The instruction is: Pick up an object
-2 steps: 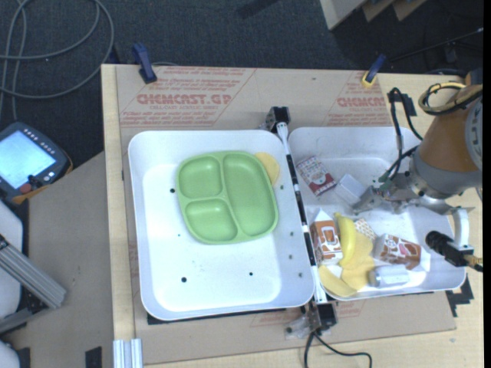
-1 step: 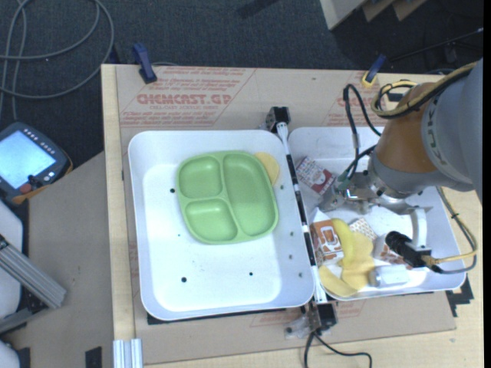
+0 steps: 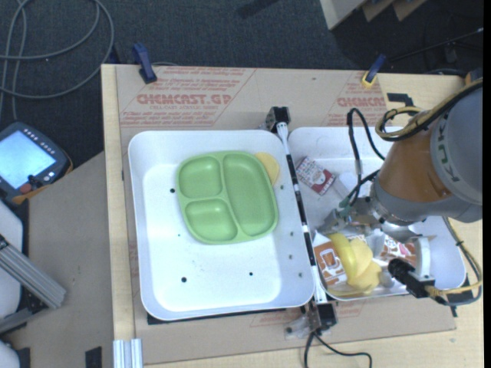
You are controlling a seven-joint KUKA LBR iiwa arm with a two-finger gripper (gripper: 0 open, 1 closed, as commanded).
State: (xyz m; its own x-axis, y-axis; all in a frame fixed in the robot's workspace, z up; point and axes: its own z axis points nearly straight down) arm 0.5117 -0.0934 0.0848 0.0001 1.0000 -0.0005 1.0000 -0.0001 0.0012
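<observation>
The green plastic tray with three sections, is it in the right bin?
No, the green three-section plastic tray lies in the left white bin.

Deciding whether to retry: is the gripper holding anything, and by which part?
Cannot be told. The gripper is low in the right bin above the yellow object, arm covering it.

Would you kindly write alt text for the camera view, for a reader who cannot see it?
A grey robot arm with an orange band reaches from the right into the right white bin, its end effector low among clutter beside a yellow object and a red-and-white packet. The left white bin holds a green divided tray.
</observation>
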